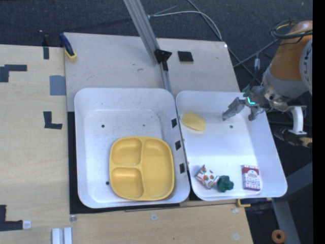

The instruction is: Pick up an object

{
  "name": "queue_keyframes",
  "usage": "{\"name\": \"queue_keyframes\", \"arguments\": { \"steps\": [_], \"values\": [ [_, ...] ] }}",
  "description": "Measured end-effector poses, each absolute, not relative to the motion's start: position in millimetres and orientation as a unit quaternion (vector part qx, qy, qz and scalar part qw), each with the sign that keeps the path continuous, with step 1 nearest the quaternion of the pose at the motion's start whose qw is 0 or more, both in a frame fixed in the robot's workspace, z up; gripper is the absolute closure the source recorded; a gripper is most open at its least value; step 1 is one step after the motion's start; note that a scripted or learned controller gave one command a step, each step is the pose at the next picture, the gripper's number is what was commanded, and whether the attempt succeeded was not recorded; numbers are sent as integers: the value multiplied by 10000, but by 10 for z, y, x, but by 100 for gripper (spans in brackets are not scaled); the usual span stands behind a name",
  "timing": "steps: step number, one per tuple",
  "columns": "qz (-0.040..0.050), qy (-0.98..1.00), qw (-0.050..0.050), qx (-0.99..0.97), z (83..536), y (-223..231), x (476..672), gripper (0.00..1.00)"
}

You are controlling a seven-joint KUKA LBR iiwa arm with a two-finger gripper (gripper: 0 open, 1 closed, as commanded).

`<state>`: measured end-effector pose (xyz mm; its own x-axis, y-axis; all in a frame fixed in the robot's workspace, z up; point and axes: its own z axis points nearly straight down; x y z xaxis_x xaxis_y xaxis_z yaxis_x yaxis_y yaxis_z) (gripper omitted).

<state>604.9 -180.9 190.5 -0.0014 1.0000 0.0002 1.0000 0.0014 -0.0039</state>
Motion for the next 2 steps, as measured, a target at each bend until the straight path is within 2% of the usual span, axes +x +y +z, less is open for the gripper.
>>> {"name": "queue_keyframes", "arguments": {
  "steps": [1,2],
  "values": [
    [6,-7077,2,-7065,1915,-1809,6056,0],
    [14,-7077,7,-7065,1457,-1736,6084,0]
  ]
}}
